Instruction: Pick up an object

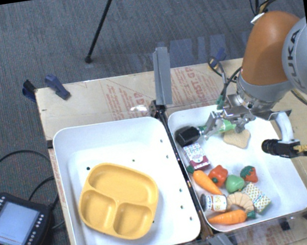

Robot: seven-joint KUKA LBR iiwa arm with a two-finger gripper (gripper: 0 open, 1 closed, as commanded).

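Note:
My gripper (pixel 229 119) hangs over the back of the right bin (pixel 292 175). A small green object (pixel 227 127) shows right under it, beside a beige bread slice (pixel 238 138); I cannot see whether the green object is gripped. A black object (pixel 185 135) lies just left of the gripper, at the bin's back left corner. Further forward lie a pink carton (pixel 196 156), an orange carrot (pixel 205 181), a red pepper (pixel 219 174), a green vegetable (pixel 235 183) and a red strawberry (pixel 249 174).
The left bin (pixel 70 143) holds a yellow divided plate (pixel 118 199). A small jar (pixel 214 201), a croissant (pixel 242 198), a second carrot (pixel 229 217) and a checkered block (pixel 257 196) crowd the right bin's front. A grey post (pixel 163 80) stands behind the divider.

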